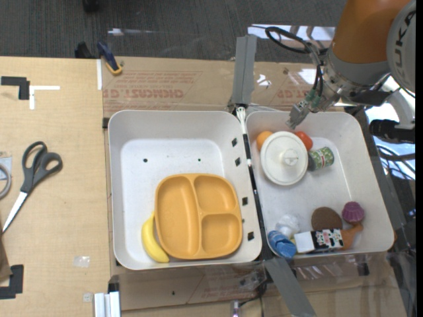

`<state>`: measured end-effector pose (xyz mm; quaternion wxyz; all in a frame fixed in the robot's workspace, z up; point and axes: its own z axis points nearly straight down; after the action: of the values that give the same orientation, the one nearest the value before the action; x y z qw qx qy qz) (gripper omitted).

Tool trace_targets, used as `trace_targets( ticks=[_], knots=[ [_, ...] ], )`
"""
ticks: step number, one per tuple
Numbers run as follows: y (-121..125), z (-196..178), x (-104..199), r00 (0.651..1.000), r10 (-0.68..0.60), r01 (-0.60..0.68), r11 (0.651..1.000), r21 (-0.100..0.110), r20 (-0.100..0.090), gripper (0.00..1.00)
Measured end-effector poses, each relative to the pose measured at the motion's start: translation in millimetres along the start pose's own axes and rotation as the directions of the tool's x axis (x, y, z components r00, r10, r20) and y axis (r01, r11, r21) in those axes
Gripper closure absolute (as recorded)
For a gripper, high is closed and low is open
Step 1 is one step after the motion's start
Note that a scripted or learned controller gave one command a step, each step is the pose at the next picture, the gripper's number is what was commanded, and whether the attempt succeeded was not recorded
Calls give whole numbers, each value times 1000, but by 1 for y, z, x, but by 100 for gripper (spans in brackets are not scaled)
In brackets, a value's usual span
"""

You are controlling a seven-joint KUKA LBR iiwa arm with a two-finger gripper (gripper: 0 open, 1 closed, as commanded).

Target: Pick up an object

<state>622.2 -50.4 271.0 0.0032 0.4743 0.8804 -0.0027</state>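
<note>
My gripper [297,116] hangs over the far edge of the right bin [367,177], just above and right of a white round lid [285,157]. Nothing shows between its fingers. Beside the lid lie an orange ball [264,138], a red piece [304,139] and a small green can [322,158]. Near the front of that bin sit a brown disc [324,217], a purple cupcake-shaped toy [353,212], a black-and-white box [322,241] and a blue cap [283,245].
The left bin [132,170] holds a yellow divided plate [198,215] with a banana [151,240] under its left edge. Scissors [30,174] lie on the bench at far left. Cables [291,41] trail behind the right bin.
</note>
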Motion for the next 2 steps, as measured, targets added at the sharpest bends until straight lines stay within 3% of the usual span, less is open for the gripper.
trace_targets(
  ticks=[1,2],
  knots=[
    [-103,-11,38,984,178,-178,984,1,-7,100],
    [-22,-37,15,963,268,-268,963,3,-7,100]
  ],
)
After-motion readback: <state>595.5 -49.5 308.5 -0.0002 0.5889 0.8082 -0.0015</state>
